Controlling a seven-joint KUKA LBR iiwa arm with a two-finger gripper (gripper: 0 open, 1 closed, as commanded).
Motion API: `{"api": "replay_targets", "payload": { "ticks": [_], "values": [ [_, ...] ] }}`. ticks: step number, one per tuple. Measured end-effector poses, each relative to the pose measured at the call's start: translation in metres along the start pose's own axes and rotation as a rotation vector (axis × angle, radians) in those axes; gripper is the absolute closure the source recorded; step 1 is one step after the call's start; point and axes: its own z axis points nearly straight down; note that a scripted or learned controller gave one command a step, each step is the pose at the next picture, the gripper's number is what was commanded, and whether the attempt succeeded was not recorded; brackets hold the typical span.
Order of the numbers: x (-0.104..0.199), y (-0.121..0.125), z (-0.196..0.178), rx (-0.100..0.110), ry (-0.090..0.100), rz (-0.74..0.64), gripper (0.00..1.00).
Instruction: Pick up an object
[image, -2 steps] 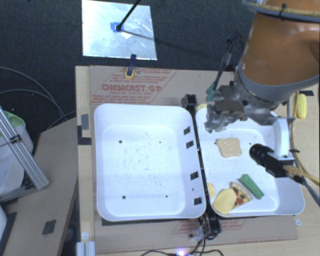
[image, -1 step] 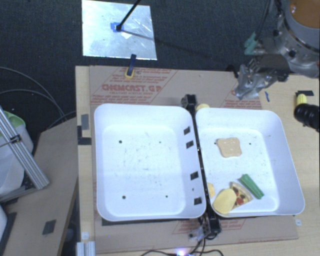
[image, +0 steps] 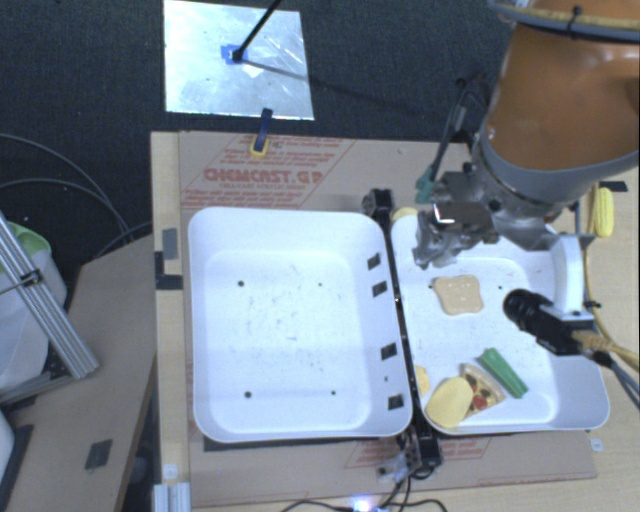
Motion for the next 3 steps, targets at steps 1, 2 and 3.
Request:
{"api": "replay_targets", "payload": {
  "ticks": [1, 2, 3],
  "values": [
    [-0.058, 0.029, -0.112, -0.024, 0.001, 0.01, 1.0],
    [-0.013, -0.001, -0.028, -0.002, 0.002, -0.001, 1.0],
    [-0.015, 0.001, -0.043, -0.014, 0.002, -0.001, 1.0]
  ]
}}
